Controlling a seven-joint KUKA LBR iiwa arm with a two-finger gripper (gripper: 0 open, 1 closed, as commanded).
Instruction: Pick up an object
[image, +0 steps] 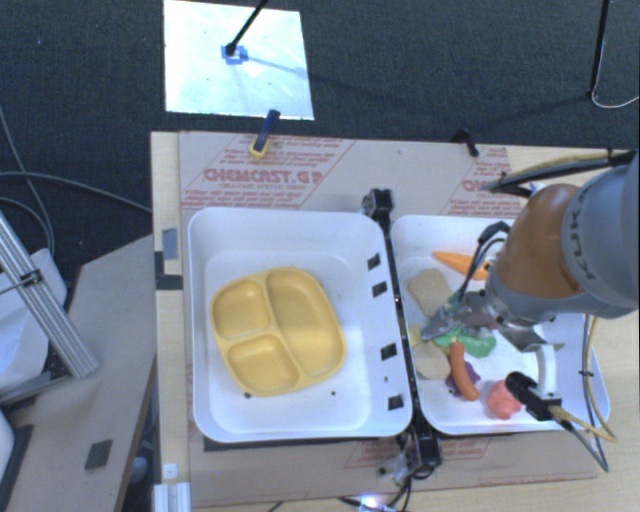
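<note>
Two shallow white bins sit side by side on a brown board printed in red with "CHEMCAST GP" (262, 176) near its far left edge; a second red print near the far right corner is partly hidden by the arm and cannot be read. The left bin (225, 232) carries a yellow divided plate (275, 328) with three sections, lying near its middle. The right bin (424, 412) holds a pile of toy food: an orange carrot (455, 261) toward the far edge, a tan bread slice (430, 289) just beside the divider, a green piece (479, 345), a red sausage (461, 369) and a pink lump (502, 402) near the near edge. The grey arm with its orange band reaches in from the right, and the gripper (447, 322) hangs low over the middle of the right bin, just above the green piece and the sausage. Whether its jaws are apart or together cannot be told. A blue and yellow marker (264, 134) lies at the far edge of the board.
</note>
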